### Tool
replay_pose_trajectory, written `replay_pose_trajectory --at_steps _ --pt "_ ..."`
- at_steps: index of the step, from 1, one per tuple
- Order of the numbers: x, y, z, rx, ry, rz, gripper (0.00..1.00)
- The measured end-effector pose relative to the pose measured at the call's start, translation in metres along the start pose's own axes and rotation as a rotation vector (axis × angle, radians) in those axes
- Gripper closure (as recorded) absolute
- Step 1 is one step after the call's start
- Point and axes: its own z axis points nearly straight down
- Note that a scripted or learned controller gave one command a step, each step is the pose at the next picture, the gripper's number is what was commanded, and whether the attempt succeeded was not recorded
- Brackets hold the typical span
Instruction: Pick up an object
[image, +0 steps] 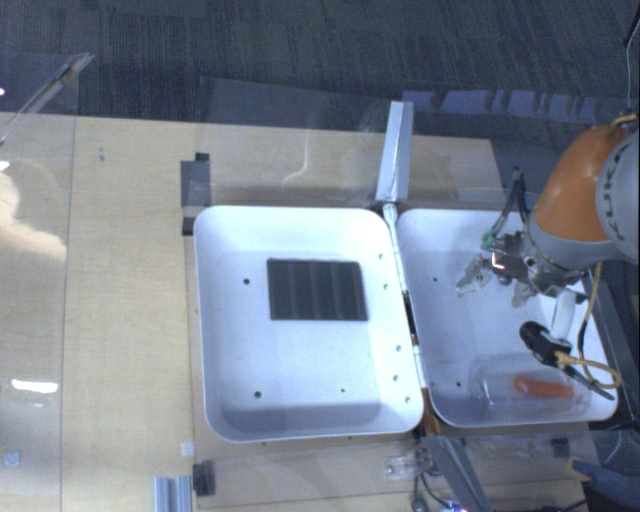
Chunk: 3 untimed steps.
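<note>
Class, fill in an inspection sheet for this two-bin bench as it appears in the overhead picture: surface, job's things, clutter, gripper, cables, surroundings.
Surface: wooden bench bearing a left bin and a right bin, both white, side by side.
Job's things: clear container with an orange object seen through it, at the near edge of the right bin.
Clutter: dark ribbed rectangle in the left bin.
Gripper: gripper above the right bin, nothing seen between its fingers; open or shut unclear.
Cables: dark and yellow cables hang by the wrist.
Surroundings: dark carpet beyond the bench.
</note>
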Motion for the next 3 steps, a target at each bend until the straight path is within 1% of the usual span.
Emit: replay_pose_trajectory --at_steps 1,2,3 --pt "-0.031 0.057 -0.089 -0.005 -0.001 0.114 0.0" --pt "-0.05 0.013 -0.093 -0.001 0.0 0.355 0.0" --pt "-0.054 -0.046 -0.102 0.0 0.0 0.58 0.0"
